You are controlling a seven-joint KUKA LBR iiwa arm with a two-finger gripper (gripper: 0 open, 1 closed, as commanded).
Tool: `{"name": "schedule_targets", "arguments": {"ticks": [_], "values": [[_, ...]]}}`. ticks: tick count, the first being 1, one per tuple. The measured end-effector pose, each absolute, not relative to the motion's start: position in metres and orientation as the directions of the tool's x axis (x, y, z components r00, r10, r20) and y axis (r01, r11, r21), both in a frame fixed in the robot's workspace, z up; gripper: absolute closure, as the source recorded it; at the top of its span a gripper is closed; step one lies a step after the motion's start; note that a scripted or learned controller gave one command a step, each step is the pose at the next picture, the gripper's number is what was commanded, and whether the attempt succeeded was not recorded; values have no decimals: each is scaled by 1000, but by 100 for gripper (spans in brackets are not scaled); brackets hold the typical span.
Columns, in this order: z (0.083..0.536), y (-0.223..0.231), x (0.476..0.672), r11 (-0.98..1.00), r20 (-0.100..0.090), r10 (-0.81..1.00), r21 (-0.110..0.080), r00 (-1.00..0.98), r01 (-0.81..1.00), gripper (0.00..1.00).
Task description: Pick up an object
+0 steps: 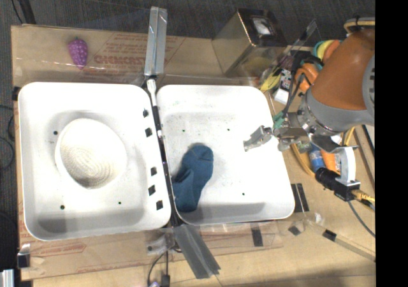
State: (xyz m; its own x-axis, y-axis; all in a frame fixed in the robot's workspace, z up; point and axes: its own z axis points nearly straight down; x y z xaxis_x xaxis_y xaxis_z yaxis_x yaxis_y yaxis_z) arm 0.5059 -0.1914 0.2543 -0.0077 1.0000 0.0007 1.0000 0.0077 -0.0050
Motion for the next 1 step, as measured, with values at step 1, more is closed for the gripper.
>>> {"name": "schedule_targets", "arguments": {"ticks": [1], "values": [[134,-160,537,-80,0,997,-7,80,997,0]]}}
